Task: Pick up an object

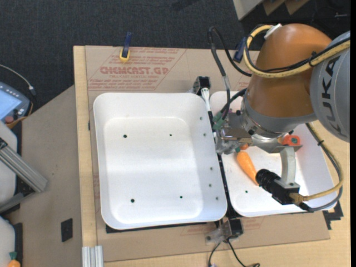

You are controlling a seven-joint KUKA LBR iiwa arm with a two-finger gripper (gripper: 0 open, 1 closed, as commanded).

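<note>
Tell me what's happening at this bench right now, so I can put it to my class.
A grey and orange robot arm reaches in from the right and hangs low over the right bin. Its bulk hides much of that bin. An orange, carrot-shaped object lies on the bin floor beside the arm's wrist, and nothing can be seen held. The left bin sits alongside, with the arm away from it.

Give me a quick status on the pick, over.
Two-finger gripper low over right white bin, near its left wall. Orange carrot-shaped object lying in that bin beside it, not gripped. Grey arm body hides much of the bin.
</note>
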